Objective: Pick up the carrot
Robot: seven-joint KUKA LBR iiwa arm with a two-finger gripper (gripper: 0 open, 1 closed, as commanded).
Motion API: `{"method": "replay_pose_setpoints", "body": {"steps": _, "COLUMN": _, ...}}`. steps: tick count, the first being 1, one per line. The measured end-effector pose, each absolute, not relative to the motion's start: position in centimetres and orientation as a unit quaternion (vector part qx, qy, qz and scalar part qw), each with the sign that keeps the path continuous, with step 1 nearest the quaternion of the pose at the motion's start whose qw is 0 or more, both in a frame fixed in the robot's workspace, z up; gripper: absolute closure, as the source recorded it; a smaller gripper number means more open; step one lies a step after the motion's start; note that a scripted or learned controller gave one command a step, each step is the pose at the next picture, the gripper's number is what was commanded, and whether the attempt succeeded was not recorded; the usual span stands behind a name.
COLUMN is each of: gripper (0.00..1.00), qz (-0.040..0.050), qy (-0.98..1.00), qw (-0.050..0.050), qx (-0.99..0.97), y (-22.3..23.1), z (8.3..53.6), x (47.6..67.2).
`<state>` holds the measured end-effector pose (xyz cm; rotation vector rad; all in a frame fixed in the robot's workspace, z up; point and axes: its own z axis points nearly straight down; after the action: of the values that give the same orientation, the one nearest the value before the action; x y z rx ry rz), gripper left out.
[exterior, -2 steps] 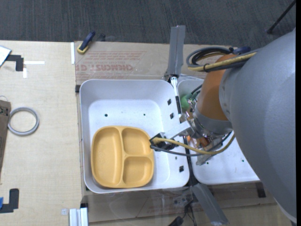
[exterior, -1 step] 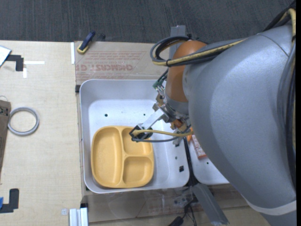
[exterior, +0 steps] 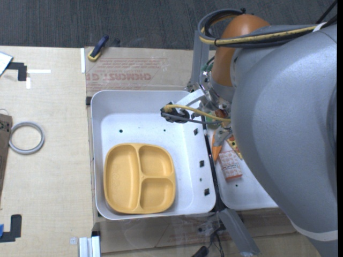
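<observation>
The two-finger gripper (exterior: 214,123) sits under the arm's wrist over the seam between the bins; whether it is wide or narrow cannot be told. Just below it, in the right shallow white plastic bin (exterior: 246,197), lies the slim orange carrot (exterior: 216,149), beside a printed red-and-white packet (exterior: 230,162). The bulky grey arm (exterior: 289,122) leans in, orange-banded. The left bin (exterior: 102,111) holds a yellow three-compartment plastic plate (exterior: 140,178). Pale wooden bench (exterior: 48,186); grey tape ring (exterior: 25,137).

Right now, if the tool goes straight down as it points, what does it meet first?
Probably the carrot, the orange piece just below the tool in the right bin, beside a small box. Depth is unclear from this view.
</observation>
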<state>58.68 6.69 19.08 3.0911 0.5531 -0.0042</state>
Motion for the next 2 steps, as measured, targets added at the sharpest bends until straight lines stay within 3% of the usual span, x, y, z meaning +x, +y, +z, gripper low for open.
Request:
{"method": "replay_pose_setpoints", "body": {"steps": 1, "gripper": 0.0, "qz": -0.0007, "qy": 0.168, "qw": 0.001, "qx": 0.986, "y": 3.3, "z": 29.2, "x": 63.7}}
{"method": "replay_pose_setpoints", "body": {"steps": 2, "gripper": 0.0, "qz": -0.0026, "qy": 0.167, "qw": 0.0, "qx": 0.986, "y": 8.3, "z": 19.1, "x": 61.9}}
